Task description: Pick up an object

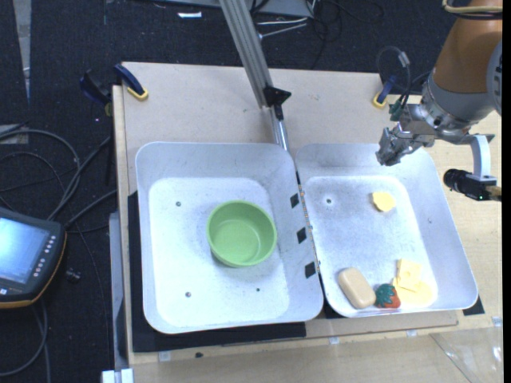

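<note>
So you've got two shallow white bins side by side on the counter (200,102). The left bin (160,294) has just one thing in it, a green bowl (242,234) sitting upright, mouth up, roughly in the middle of the floor and a bit toward the divider. The right bin (447,238) is where all the grabbable stuff is. There's a small yellow piece (384,203) on its own in the upper middle of the floor, kind of blocky, no real long axis that I can make out. Down at the near edge you've got a tan oblong piece (356,287), looks like a bread roll or a potato, with its long axis running diagonally from upper left to lower right. Just beside it on the right is a small red and green thing (387,296), touching or nearly touching it, and right of that a pale yellow flat cluster (413,282) against the near right corner. Your gripper (389,153) hangs over the far rim of the right bin, pointing down and left, well apart from every object and with nothing in it. It's dark and small from this angle, so I honestly can't tell whether it's spread or closed up.
</note>
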Tool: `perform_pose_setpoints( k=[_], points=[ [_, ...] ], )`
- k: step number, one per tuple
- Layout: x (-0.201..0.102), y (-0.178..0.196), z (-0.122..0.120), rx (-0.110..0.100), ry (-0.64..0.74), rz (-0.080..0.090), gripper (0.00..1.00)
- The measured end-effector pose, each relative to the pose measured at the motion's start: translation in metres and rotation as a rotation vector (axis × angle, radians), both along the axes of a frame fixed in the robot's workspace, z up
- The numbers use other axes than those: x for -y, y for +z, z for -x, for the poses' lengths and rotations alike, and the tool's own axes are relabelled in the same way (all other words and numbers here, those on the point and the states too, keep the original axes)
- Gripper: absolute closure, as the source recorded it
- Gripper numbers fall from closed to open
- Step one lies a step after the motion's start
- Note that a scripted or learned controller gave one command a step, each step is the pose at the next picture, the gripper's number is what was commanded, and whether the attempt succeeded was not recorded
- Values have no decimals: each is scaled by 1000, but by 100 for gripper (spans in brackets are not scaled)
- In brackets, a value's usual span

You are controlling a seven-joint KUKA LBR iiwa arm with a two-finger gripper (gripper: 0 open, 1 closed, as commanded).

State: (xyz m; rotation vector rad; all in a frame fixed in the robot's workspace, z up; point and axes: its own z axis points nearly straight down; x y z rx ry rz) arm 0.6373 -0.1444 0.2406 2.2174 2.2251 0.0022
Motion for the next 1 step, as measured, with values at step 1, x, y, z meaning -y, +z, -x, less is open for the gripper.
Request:
perform_pose_setpoints(
  k=[1],
  points=[
    [-43, 7, 23, 0, 0, 0, 100]
  ],
)
